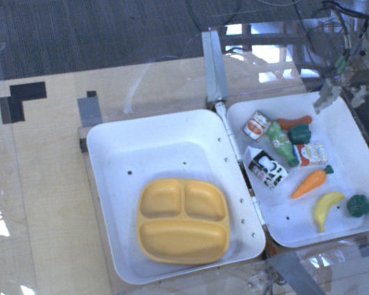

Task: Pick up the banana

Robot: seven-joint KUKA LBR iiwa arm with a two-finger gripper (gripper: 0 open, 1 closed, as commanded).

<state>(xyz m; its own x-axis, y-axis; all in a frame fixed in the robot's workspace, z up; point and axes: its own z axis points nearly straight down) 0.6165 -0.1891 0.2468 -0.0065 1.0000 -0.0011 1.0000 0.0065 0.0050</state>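
Note:
The yellow banana lies in the right bin, near its front edge, with its curve facing left. A carrot lies just behind it and a broccoli piece sits right beside it. My gripper hangs over the bin's back right corner, far behind the banana and apart from it. The arm comes in from the upper right with cables around it.
Behind the carrot lie a black-and-white carton, a green bottle, a green pepper, a small can and a red-white packet. In the left bin rests a yellow divided tray.

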